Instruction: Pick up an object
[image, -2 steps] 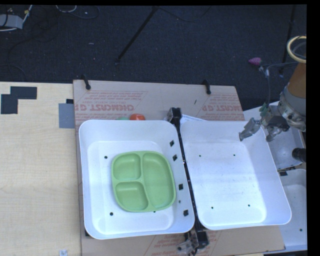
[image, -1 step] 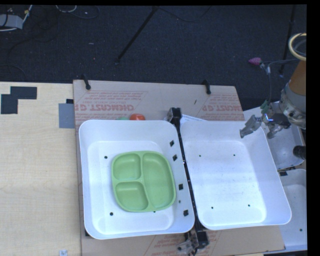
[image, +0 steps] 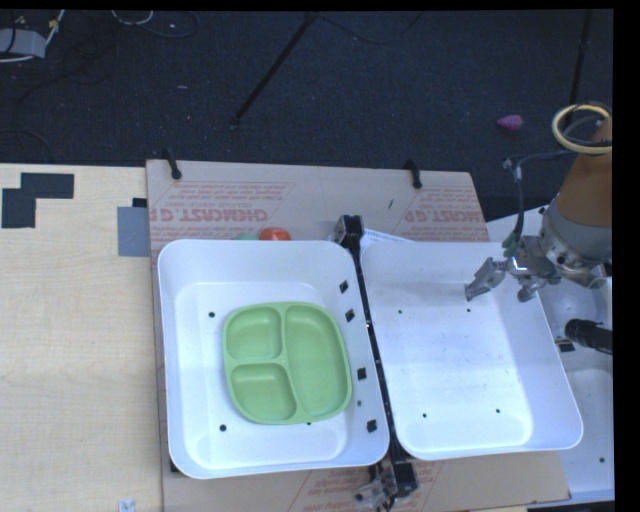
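Observation:
A light green divided plate (image: 288, 362) with three compartments lies flat in the left white bin (image: 190, 300). My gripper (image: 503, 287) hangs over the upper right part of the right white bin (image: 540, 420), far from the plate. Its two fingers (image: 481, 283) are spread apart, open, with nothing between them. The grey arm with its orange band (image: 588, 190) comes in from the right edge.
A small red object (image: 274, 235) and a bit of green (image: 245, 237) sit just behind the left bin's back rim on the cardboard. A black divider (image: 362, 330) with clips runs between the two bins. A wooden bench top stretches to the left.

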